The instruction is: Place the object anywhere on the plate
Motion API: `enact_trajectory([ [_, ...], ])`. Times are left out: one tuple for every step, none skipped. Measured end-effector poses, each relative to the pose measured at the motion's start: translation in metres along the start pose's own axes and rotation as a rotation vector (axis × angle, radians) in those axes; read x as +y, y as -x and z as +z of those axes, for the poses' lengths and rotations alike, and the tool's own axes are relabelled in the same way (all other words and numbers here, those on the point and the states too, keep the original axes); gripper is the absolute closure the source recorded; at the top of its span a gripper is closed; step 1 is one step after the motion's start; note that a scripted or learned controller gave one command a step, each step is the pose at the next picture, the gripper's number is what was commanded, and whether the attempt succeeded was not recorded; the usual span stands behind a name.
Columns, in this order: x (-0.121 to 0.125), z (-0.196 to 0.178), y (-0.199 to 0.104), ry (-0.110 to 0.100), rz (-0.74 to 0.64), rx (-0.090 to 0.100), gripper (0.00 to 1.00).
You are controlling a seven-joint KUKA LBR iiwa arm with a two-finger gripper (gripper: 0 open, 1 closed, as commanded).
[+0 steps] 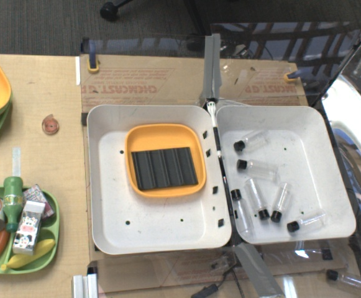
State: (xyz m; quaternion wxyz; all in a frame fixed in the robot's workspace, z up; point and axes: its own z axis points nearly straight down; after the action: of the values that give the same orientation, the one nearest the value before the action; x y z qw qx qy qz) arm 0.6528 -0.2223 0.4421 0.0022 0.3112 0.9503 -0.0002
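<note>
1. Far left, the table is crowded. A green divided tray of toy food sits at its lower edge, with a green bottle standing in it. A small pink disc lies alone higher up.
2. The left bin holds the orange plate in its upper middle, apart from every wall. I see bare white floor below the plate and along its left side. The right side is tighter.
3. A dark ridged block lies flat on the plate, inside its rim, long side left to right.
4. The two bins touch along the centre seam. Cardboard shows behind them.
5. The right bin has six clear tubes with black caps, lying loose. Two are upper left and one is by the left wall. Three cluster low, the rightmost near the front wall. The bin's upper right floor is free.
6. I can't tell whether the block or a tube is the task's object.
</note>
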Motion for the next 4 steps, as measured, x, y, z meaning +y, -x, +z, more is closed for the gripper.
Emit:
enact_trajectory([
  [-0.014, 0.004, -0.019, 0.001, -0.412, 0.002, 0.00],
  [-0.014, 0.000, -0.019, 0.003, -0.802, 0.000, 0.00],
  [-0.015, 0.001, -0.021, 0.004, -1.112, 0.002, 0.00],
  [0.000, 0.001, -0.001, 0.005, -1.488, -0.001, 0.00],
])
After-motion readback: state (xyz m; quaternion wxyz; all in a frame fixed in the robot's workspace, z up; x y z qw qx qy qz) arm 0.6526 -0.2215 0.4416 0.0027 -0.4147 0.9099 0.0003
